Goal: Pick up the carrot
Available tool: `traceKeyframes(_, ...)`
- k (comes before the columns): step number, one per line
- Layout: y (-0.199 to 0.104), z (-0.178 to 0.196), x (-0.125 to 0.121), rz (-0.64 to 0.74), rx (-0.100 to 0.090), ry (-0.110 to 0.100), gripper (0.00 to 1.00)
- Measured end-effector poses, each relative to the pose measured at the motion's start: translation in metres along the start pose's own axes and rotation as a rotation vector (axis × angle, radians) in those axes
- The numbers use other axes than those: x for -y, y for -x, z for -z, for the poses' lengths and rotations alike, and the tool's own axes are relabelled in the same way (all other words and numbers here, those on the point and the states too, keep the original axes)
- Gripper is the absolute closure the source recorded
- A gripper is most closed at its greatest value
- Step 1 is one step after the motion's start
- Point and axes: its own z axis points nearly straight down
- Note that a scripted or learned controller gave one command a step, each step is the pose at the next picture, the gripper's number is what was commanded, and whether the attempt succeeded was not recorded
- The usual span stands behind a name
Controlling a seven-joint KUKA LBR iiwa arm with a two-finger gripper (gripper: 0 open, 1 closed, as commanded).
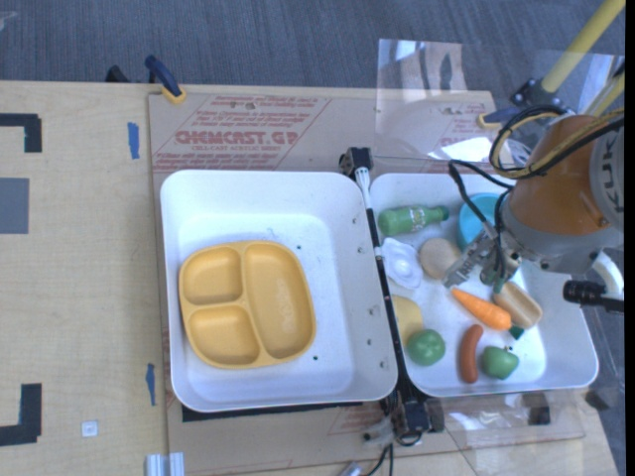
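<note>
- Bins, two: the left bin [198, 206] and the right bin [580, 360] are set side by side at the frame's centre and right, white and shallow.
- Tray, one: a yellow divided tray [246, 303] with three compartments is laid in the left bin, toward its lower left.
- Carrot, one: the carrot [481, 308] is found in the right bin, right of centre, lying at a slant on the bin floor with its thin end toward the upper left.
- Green bottle, one: the green bottle [414, 218] is laid on its side at the right bin's upper left.
- Green round items, two: one green ball [426, 346] is seen at lower centre, another green piece [499, 362] at lower right.
- Red sausage-shaped item, one: the sausage [468, 352] is placed between the two green pieces, just below the carrot.
- Blue dish, one: the blue dish [476, 218] is partly covered by the arm.
- Arm, one: the arm [566, 201] is lowered into the right bin from the frame's right.
- Gripper, one: the gripper [486, 266] is held just above the carrot's thin end; whether its jaws are released or clenched cannot be told.
</note>
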Motion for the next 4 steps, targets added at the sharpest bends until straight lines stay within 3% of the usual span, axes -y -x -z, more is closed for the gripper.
traceKeyframes(1, -0.001, -0.001, 0.001, 0.000, -0.002, -0.002, 0.00)
traceKeyframes(2, -0.038, -0.021, 0.042, -0.363, -0.034, -0.029, 0.00)
traceKeyframes(3, -0.035, -0.010, 0.041, -0.361, -0.027, -0.026, 1.00)
traceKeyframes(4, -0.071, 0.075, 0.007, -0.450, -0.040, -0.038, 1.00)
